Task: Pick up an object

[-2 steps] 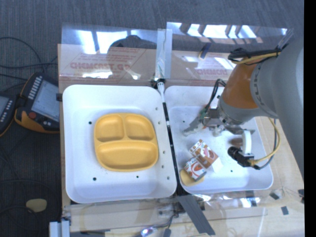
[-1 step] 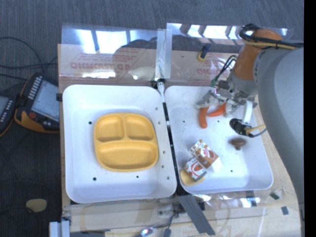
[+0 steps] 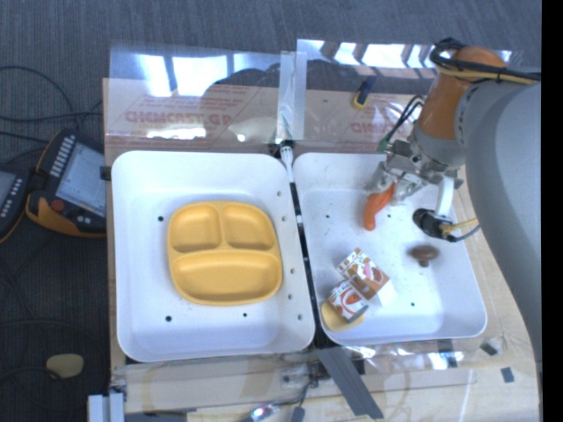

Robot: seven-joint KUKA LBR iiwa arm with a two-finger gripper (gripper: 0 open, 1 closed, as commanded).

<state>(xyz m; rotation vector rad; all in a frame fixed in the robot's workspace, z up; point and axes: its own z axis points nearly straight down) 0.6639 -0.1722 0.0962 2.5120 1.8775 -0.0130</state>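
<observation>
An orange carrot-shaped piece (image 3: 376,209) lies tilted on the floor of the right bin (image 3: 457,319), in its upper middle. My gripper (image 3: 396,185) hangs right over the carrot's upper end. It is open, its fingers (image 3: 377,180) spread wider than the carrot, with that end between them and no grip on it. Two small red-and-white cartons (image 3: 361,275) (image 3: 346,301) lie near the bin's front left. A small brown lump (image 3: 425,254) rests to the right of them.
The left bin (image 3: 132,315) holds a yellow divided plate (image 3: 226,251). A ridge (image 3: 299,236) separates the two bins. The arm's grey body (image 3: 515,174) covers the right side of the right bin. A black fitting with a yellow cable (image 3: 431,222) hangs below the wrist.
</observation>
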